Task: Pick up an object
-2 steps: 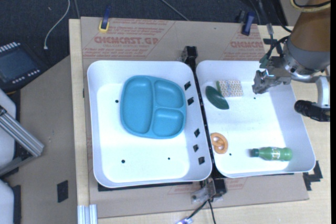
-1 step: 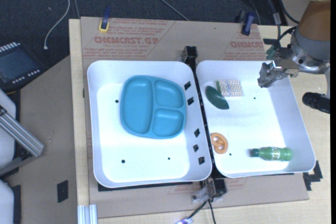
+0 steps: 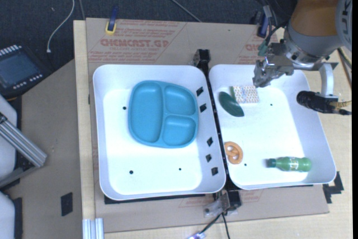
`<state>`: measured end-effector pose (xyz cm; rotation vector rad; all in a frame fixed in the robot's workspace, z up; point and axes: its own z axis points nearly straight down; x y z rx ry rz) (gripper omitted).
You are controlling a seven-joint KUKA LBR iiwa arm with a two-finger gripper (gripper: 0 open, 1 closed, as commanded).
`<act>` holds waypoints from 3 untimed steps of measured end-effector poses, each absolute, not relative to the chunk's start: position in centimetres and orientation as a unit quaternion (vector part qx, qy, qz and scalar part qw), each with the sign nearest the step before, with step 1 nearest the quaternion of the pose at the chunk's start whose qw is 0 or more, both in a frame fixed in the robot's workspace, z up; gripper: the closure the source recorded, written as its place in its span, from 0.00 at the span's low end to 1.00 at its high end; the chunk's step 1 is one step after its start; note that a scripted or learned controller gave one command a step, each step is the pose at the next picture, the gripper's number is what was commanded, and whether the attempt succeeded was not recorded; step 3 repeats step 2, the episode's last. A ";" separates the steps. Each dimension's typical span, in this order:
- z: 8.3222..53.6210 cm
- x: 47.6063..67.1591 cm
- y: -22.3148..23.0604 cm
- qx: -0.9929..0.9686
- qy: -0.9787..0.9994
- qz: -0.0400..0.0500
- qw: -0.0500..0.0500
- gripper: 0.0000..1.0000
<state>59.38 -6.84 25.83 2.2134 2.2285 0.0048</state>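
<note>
From my seat I count two shallow white bins side by side on the desk [image 3: 84, 120], which is covered with brown cardboard. Nearest me in the right-hand white bin [image 3: 313, 120] lies one small green plastic bottle [image 3: 288, 163] on its side, close to the front rim. Just left of it, by the divider, sits one orange pretzel-shaped ring [image 3: 234, 152]. Further back in the same bin I see one dark green leaf-shaped piece [image 3: 230, 103], and touching its far right side one small white packet with a speckled pattern [image 3: 246, 94]. That makes four loose items on the right.

The left-hand white bin [image 3: 112, 120] holds a single light blue plastic plate with three compartments [image 3: 163, 113], lying flat near the middle.

At the far right corner the grey claw [image 3: 264, 76] hangs above the right bin's back edge, just beyond the speckled packet. At this angle its fingers blur together, so I cannot tell how they stand; nothing appears caught in them.
</note>
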 end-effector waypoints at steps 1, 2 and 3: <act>25.7 59.5 -0.9 0.705 0.710 0.001 -0.001 1.00; 23.7 60.5 4.7 0.705 0.709 0.000 -0.002 1.00; 23.7 60.5 4.7 0.705 0.709 0.000 -0.002 1.00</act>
